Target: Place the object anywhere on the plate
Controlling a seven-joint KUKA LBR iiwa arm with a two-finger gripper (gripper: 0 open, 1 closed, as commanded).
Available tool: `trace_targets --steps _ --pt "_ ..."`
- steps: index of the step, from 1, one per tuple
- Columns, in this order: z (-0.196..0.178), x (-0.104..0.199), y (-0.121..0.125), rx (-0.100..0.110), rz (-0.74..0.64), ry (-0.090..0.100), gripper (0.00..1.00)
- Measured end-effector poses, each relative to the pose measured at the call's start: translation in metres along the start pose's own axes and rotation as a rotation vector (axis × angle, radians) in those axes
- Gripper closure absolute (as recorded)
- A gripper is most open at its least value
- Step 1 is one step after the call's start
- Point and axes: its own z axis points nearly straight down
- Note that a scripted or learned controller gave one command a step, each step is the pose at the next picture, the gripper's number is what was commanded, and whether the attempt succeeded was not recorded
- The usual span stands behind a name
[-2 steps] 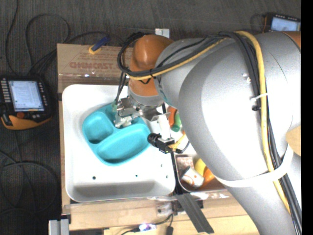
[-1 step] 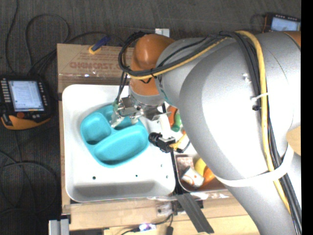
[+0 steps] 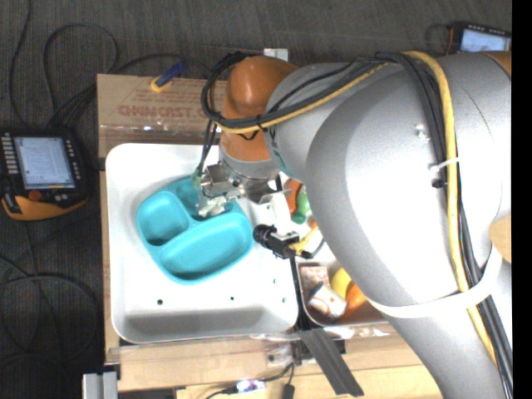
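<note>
I see the arm [image 3: 391,189] reaching in from the right and covering most of the right bin [image 3: 309,306]. Its orange band [image 3: 249,90] sits above the wrist, at the far edge of the left bin [image 3: 125,306].

The gripper [image 3: 213,199] hangs over the far right part of the plate [image 3: 195,235], just above the plate's rim. I cannot tell how far apart the gripper's tips stand, nor whether anything lies between them: the metal parts blur together against the plate.

The plate is turquoise, with divided compartments. It lies tilted in the middle of the left bin, with one small compartment on its left side and a larger one nearer the camera. Both compartments that I can see show bare turquoise.

I cannot single out the object to be placed. In the strip of the right bin that shows beside the arm, I see several small items: an orange and green one [image 3: 298,202] at the far end, and a yellow and orange cluster [image 3: 342,291] at the near end.

A handheld control pendant [image 3: 40,173] lies on the floor to the left of the bench.
</note>
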Motion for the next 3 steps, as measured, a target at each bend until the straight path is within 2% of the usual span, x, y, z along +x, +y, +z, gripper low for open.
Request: trace_targets --steps 1,2,3 --pt "-0.042 -0.021 -0.046 -0.006 -0.108 0.003 1.0" --pt "-0.064 -0.133 -0.015 -0.006 0.033 0.002 1.0" --pt "-0.064 -0.165 -0.027 -0.008 -0.176 0.002 1.0"
